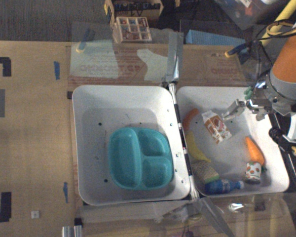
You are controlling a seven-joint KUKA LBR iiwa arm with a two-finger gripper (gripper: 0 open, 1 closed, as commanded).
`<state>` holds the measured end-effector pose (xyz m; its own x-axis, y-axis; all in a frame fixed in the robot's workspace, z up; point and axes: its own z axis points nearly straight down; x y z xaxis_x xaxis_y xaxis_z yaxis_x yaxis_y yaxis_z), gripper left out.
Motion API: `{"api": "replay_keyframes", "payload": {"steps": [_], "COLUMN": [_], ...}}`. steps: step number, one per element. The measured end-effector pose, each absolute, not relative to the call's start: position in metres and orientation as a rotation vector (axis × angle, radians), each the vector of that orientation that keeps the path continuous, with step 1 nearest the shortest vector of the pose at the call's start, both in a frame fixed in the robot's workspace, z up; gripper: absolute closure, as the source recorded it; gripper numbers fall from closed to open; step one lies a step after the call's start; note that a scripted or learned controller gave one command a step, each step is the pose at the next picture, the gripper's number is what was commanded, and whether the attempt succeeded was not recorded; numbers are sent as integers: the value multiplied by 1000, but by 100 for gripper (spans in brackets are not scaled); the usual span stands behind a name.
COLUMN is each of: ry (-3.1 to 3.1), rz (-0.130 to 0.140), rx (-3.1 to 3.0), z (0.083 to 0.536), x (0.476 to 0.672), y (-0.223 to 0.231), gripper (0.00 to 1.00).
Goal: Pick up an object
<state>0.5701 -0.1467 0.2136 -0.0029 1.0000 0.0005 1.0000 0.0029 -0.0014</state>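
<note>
My gripper (235, 110) hangs over the back of the right bin (281, 181), coming in from the right edge. A small white and red carton (216, 127) lies tilted just to its lower left, very close to the gripper's tip; I cannot tell whether they touch. An orange carrot (254, 151) and a small spotted cup (253, 172) sit toward the bin's front right. Along its left wall lie an orange piece (190, 118), a yellow banana (197, 150) and a speckled grey object (206, 171). A blue bottle (224, 185) lies on its side at the front.
The left bin (89, 112) holds a teal divided plate (139, 158). A metal divider (180, 132) runs between the two bins. Boxes and cables crowd the area behind the bench.
</note>
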Motion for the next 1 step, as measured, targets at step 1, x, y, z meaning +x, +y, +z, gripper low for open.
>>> {"api": "replay_keyframes", "payload": {"steps": [1], "ry": [-2272], "rz": [-28], "rx": [-2208], "z": [115], "x": [568], "y": [-200], "gripper": [0]}}
